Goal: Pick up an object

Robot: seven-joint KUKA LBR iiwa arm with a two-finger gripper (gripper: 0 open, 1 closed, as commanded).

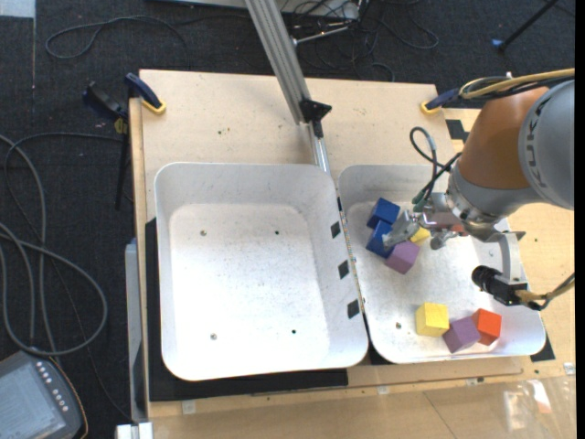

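the hand [402, 237] is down among the blue blocks [382, 225] and purple block [402, 257] in the right bin [521, 346]; its grip i cannot tell. next: close, lift.

1. Two white bins [247, 190], speckled dark.
2. Tan worktop [228, 108].
3. Blue blocks [384, 213], purple block [401, 257].
4. Yellow block [432, 318], purple block [461, 333], orange block [489, 325].
5. Grey arm [548, 144], orange band [498, 140].

Blocks [432, 319] in right bin [366, 190]
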